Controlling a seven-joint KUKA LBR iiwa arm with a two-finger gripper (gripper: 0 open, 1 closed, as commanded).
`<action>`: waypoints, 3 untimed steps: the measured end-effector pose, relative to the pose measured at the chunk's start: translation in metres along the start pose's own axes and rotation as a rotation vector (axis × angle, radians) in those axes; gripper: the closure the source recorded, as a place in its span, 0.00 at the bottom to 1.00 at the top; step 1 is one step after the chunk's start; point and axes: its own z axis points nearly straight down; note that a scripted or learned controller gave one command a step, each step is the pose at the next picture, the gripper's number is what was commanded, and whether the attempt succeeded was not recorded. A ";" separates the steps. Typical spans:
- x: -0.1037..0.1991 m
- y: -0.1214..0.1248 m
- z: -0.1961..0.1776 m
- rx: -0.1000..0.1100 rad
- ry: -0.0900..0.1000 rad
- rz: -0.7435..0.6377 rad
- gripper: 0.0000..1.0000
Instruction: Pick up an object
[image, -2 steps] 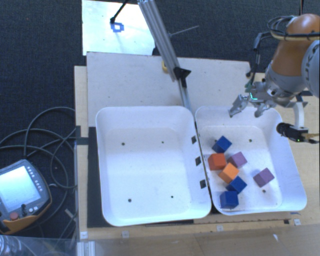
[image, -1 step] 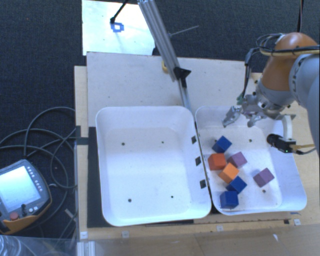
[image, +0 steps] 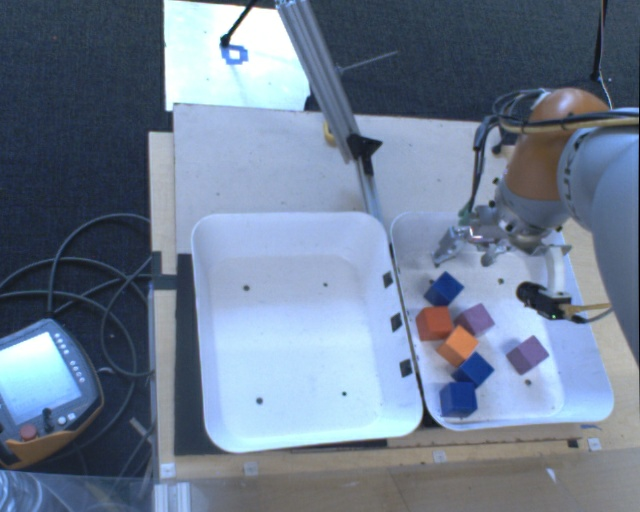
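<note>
Several small cubes lie in the right bin: a blue cube nearest the gripper, a red cube, an orange cube, a purple cube, another purple cube, and two more blue cubes toward the front. My gripper hangs over the back of the right bin, just behind the nearest blue cube. It is open, its metal fingers spread apart with nothing between them. The orange-banded wrist rises behind it.
The left bin sits beside the right one, sharing a rim with black clips. A slanted metal pole crosses the back of the bench. A black-and-yellow tip juts over the right bin. A teach pendant and cables lie on the floor at left.
</note>
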 end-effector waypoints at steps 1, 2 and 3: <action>0.000 0.001 0.024 -0.002 -0.001 0.000 0.00; 0.000 0.002 0.011 -0.007 -0.001 -0.002 1.00; -0.007 0.003 -0.053 -0.011 -0.002 0.002 1.00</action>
